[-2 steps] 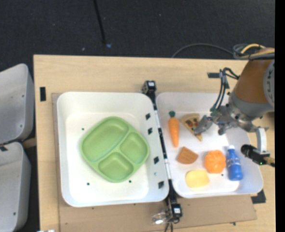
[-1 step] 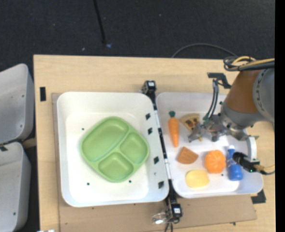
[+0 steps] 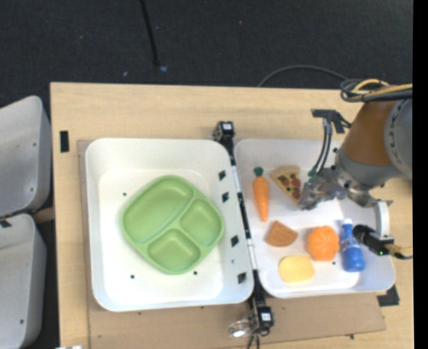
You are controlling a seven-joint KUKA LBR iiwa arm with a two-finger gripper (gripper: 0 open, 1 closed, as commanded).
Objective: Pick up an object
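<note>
Two shallow white plastic bins sit side by side on a light wooden bench [image 3: 148, 107]. The left bin [image 3: 101, 267] holds a green divided plate [image 3: 171, 224], smooth and glossy, rounded, three compartments, tilted diagonally. The right bin [image 3: 330, 286] holds the toy food: an orange carrot [image 3: 261, 197], tapered with a small green top, near the bin's left wall; a pizza slice [image 3: 287, 179], tan wedge with red dots, just right of the carrot; an orange-brown wedge [image 3: 280, 234] below them; a pale yellow rounded block [image 3: 296, 269] at the front; a round orange fruit [image 3: 322, 243] with a dimpled look; and a blue bottle [image 3: 352, 253] with a white cap, lying just right of the fruit. The grey arm with its orange band reaches in from the right, and the gripper [image 3: 312, 195] sits low over the bin, right next to the pizza slice's lower right edge. The tip is blurry grey metal, so it cannot be told how the jaws stand or whether anything is gripped.
</note>
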